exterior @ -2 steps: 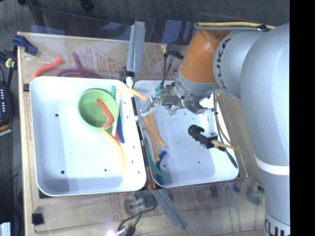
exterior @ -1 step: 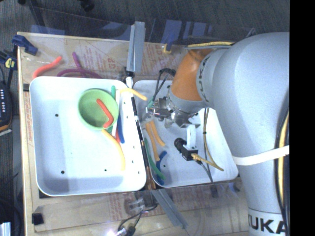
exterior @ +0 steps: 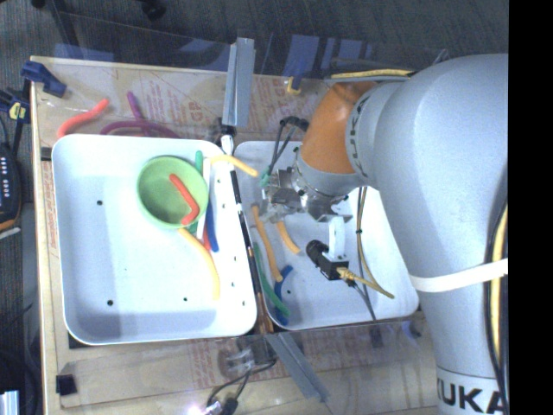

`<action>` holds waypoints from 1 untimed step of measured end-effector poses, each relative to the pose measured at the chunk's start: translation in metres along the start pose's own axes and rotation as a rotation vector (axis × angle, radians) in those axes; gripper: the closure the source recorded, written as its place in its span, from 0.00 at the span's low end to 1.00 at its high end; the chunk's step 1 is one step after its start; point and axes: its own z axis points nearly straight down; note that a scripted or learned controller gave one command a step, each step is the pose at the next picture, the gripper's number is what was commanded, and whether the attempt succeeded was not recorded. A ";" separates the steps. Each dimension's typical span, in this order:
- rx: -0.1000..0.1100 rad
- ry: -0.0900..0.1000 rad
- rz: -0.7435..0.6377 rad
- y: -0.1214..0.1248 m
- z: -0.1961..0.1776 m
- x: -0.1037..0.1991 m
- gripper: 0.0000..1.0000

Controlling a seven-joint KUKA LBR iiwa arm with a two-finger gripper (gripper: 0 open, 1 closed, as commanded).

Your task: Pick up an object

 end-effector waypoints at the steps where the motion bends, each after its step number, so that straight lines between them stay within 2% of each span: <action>1: -0.001 -0.004 0.002 0.000 -0.001 -0.003 0.00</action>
